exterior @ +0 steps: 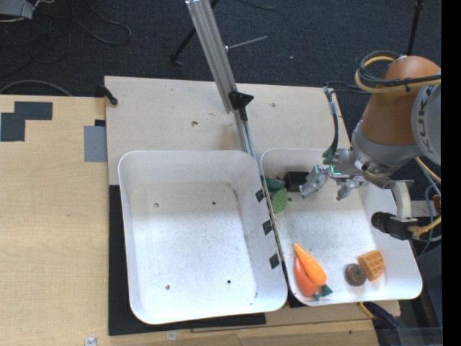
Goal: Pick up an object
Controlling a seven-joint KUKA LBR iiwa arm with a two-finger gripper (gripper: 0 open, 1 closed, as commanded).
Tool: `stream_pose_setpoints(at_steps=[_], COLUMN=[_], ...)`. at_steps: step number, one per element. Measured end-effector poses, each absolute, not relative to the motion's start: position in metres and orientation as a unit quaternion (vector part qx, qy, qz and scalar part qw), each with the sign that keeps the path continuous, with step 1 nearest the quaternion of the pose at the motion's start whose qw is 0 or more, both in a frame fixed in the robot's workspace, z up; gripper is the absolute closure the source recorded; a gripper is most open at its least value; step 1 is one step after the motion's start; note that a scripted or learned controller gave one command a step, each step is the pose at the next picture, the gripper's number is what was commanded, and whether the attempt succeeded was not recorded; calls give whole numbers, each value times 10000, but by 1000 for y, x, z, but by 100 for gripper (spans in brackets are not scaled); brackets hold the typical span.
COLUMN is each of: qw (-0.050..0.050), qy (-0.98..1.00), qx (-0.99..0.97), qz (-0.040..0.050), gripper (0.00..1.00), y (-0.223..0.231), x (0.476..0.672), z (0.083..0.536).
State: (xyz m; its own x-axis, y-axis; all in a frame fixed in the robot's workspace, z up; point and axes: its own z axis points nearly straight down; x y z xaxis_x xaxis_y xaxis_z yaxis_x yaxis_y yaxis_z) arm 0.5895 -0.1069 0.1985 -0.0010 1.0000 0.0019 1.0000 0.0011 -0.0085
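The orange toy carrot [309, 264] lies in the right white bin [338, 222], long axis diagonal, tip toward the upper left, green end toward the lower right. A red piece [302, 280] touches it. Nearby: brown round disc [354, 274], orange waffle-textured block [372, 264]. A green object [277, 197] rests against the divider. The tool [330, 182] hovers with fingers spread wide, nothing between them

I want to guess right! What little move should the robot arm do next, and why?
Probably lower a little toward the green toy. The gripper hovers over the far end of the right bin, and that toy by the divider looks nearest. Nothing shows between the jaws. The carrot and the waffle piece lie at the near end.
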Motion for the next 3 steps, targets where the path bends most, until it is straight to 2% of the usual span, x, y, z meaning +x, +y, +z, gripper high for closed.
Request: stream_pose_setpoints(at_steps=[1, 2, 3], qw=[14, 40, 3], qy=[-7067, -7069, -7066], qx=[-7075, -7073, -7076], qz=[8, 29, 5], gripper=[0, 0, 0], y=[-108, -108, -107], x=[590, 590, 591], z=[201, 137, 91])
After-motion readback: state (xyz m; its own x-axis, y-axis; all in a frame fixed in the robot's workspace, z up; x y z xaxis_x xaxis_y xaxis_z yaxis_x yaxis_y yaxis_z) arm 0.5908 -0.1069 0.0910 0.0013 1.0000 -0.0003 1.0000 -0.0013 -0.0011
